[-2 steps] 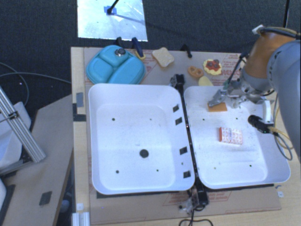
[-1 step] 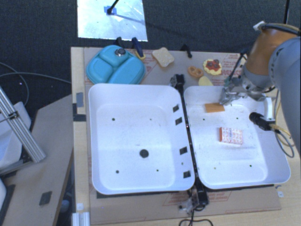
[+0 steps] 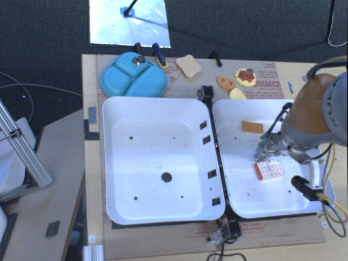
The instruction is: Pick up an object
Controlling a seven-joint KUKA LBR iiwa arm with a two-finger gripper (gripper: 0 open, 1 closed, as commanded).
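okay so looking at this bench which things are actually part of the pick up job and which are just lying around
Part of the job:
gripper, low in the right bin
red and white box, beside the gripper
orange block

Lying about:
blue tray
toast slice
pretzel
small pizza
yellow piece
left bin with a dark disc

Arm (image 3: 318,110) from the right, gripper (image 3: 267,150) low, pointing down.

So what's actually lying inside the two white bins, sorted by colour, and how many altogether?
Dark: 1, a round disc in the left bin
Orange-brown: 1, a flat block in the right bin
Red and white: 1, a checked packet by the pincer
Total: 3
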